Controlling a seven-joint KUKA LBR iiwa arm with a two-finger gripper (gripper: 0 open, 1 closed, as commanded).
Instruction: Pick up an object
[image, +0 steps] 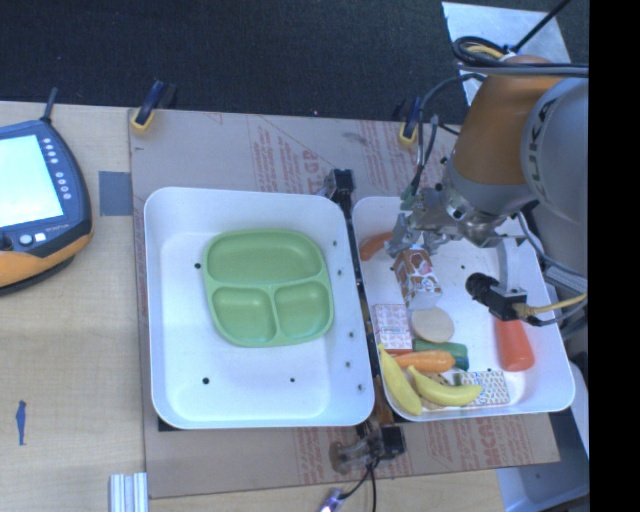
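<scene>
**Fig. 1.** Overhead slant view of the bench w/ two white bins. All positions are given rel. to the round tan disc (433, 324), which lies approx. mid-floor in the right-hand bin (458, 262).

**Arm & tool.** The grey arm (520, 140) w/ orange band enters from view-right. The gripper (412, 235) hangs above and slightly view-left of the disc, over the far half of the same bin. Its state (spread or pressed together) cannot be told, since the tool end is too cluttered and small to read. Nothing can be seen held in it.

**Candidate objs. for pick-up.**
- Brown-and-white packet (416, 272): just above the disc, directly under the gripper and the obj. nearest to it. Contact btw. the two cannot be told.
- Patterned square card (391, 325): just view-left of the disc, touching or nearly so.
- Carrot (425, 360): just below the disc, lying crosswise.
- Green piece (456, 352): below and slightly view-right of the disc, at the carrot's end.
- Bananas (415, 388): below the disc, past the carrot, near the bin's front wall.
- Flat printed packet (492, 386): below and view-right of the disc, beside the bananas.
- Red-orange cylinder (515, 345): view-right of the disc, well apart, lying lengthwise.
- Small orange piece (372, 245): above and view-left of the disc, by the bin's wall.

**Other items.** The green divided plate (268, 288) lies well view-left of the disc, flat in the left-hand bin (180, 340). A handheld control pendant (35, 205) lies further view-left, on the bench outside both bins.
</scene>
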